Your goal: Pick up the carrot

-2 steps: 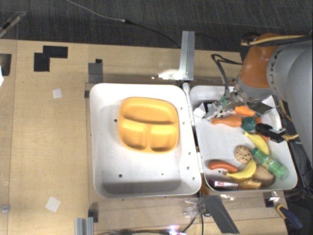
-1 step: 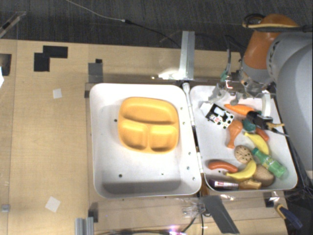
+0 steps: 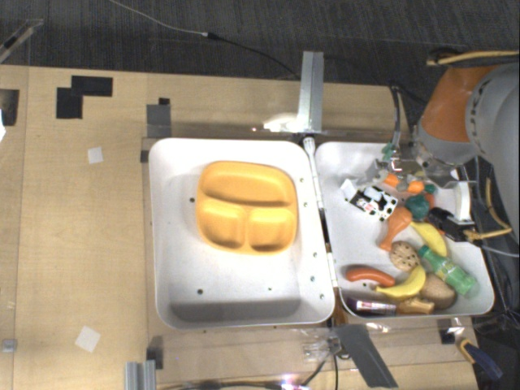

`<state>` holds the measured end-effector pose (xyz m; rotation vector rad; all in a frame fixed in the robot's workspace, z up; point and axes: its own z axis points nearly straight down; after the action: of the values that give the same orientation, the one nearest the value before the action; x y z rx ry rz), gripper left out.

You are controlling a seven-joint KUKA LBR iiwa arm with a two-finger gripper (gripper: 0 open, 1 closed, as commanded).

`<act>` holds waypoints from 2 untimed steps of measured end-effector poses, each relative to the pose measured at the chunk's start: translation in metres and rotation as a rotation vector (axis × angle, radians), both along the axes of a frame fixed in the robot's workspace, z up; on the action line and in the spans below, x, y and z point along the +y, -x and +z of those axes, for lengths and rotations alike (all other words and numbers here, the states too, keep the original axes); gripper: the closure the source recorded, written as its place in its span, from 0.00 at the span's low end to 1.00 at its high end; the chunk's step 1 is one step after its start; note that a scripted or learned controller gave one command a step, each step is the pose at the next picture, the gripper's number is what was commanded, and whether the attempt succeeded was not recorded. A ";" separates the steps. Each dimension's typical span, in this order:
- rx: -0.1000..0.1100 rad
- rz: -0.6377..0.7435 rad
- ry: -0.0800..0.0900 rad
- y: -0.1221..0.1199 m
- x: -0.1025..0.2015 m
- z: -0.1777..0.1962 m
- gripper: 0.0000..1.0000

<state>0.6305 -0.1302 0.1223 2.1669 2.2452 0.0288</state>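
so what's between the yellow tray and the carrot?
Camera view: bare white bin floor, then the rims between the bins, between yellow tray and carrot.

Carrot point(image 3: 396, 226) – right bin point(image 3: 341, 218) (among clutter)

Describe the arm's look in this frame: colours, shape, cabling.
The grey KUKA arm has rounded, smooth links, with a broad orange band above the wrist. A thin black cable runs down beside it toward the small metallic gripper, whose detail is too fine to make out. Yellow and black wiring shows at the bench edge behind the arm.
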 end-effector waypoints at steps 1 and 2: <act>-0.018 -0.097 -0.004 -0.016 -0.037 -0.012 0.00; -0.011 -0.190 -0.004 -0.030 -0.038 -0.013 0.00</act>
<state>0.6603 -0.1685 0.1097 2.3646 2.0253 0.0420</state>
